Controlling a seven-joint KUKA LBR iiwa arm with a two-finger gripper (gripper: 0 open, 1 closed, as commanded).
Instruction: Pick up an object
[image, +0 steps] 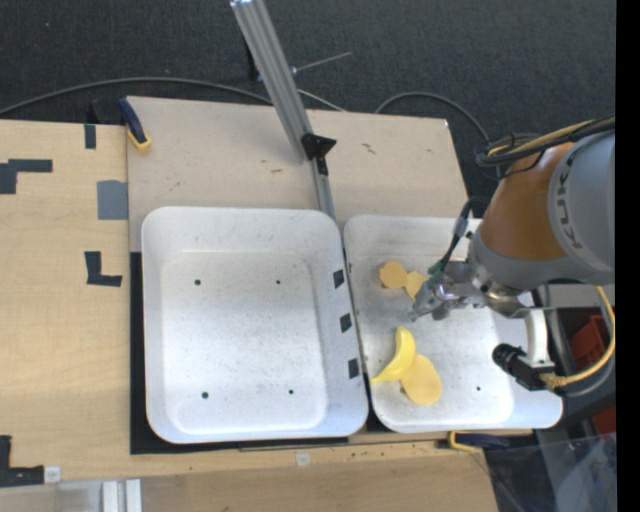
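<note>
We see the gripper (432, 303) low over the right bin (480, 400), near its middle; we cannot tell its state. A small yellow piece (396, 276) lies just beside it toward the bin's far left corner; a larger yellow object (410, 372) rests by the near left edge; the left bin (240, 225) sits alongside.
</note>
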